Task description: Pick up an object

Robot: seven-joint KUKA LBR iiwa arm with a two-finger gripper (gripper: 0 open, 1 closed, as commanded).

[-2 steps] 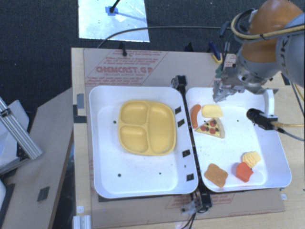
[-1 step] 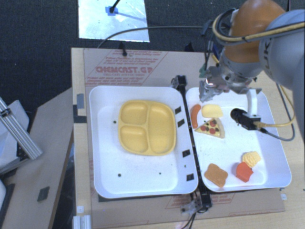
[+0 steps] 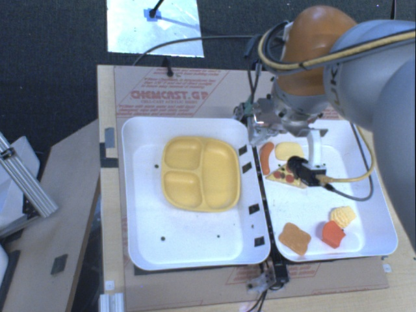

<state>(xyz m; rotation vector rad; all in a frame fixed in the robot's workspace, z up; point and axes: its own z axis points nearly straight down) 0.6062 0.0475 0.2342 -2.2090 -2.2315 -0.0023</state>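
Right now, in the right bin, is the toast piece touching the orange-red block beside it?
Apart. The camera view shows a plain strip of the right bin's white floor between the toast piece and the orange-red block.

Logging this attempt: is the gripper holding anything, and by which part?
Cannot be told: the gripper hangs just behind the red sausage, which lies in the right bin.
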